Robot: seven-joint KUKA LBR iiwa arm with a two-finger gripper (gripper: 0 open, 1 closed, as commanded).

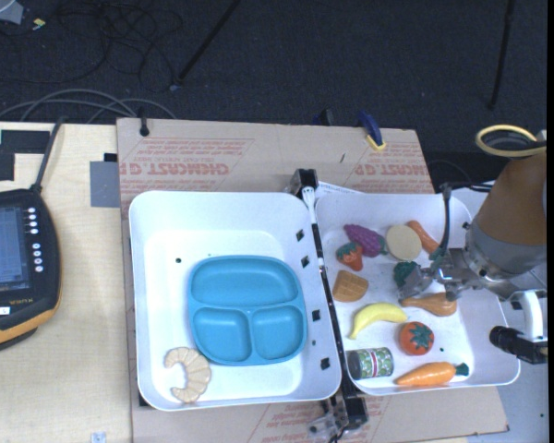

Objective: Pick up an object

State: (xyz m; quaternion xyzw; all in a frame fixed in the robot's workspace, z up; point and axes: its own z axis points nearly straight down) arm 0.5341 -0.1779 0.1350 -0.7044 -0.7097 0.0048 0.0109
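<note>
The jaws of the gripper [423, 284] are low in the right white bin [499, 363], but whether they are parted or closed on anything I cannot tell; they sit just beside a dark green toy vegetable [407, 272] and an orange, carrot-like piece [434, 305]. This looks like the reaching step of the pick. Next it must centre on one piece and close without nudging the yellow plastic banana [379, 317] or red tomato [415, 338] nearby.

Grey arm [499, 247] with an orange band [522, 197] above its wrist, metal fittings below
</note>
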